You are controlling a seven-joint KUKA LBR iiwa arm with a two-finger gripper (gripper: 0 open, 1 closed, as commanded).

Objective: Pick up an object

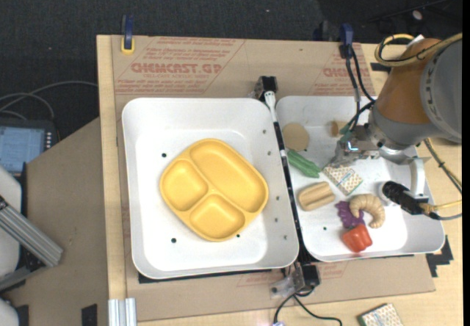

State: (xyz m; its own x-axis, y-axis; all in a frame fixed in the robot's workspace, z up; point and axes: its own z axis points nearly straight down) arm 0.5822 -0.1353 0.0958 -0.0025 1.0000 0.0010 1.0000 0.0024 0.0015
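Dark carpet around a plywood bench [220, 60], two white bins on it. Your left bin [147, 126] has that big yellow divided plate [213, 189]. Right bin [316, 108] holds the small stuff: croissant [369, 207], bread roll [315, 195], green pod [302, 164], patterned packet [343, 179], red pepper [357, 238], purple piece [346, 213]. Your gripper [351, 147] hangs low over the packet; can't tell its grip state, it's too buried under the wrist. Looks like nothing's lifted yet, so the pick's still ahead.

One fixed camera looked down at a slant from above the bench [220, 60], taking in both bins [147, 244] whole; the arm [418, 97] entered from 3 o'clock.
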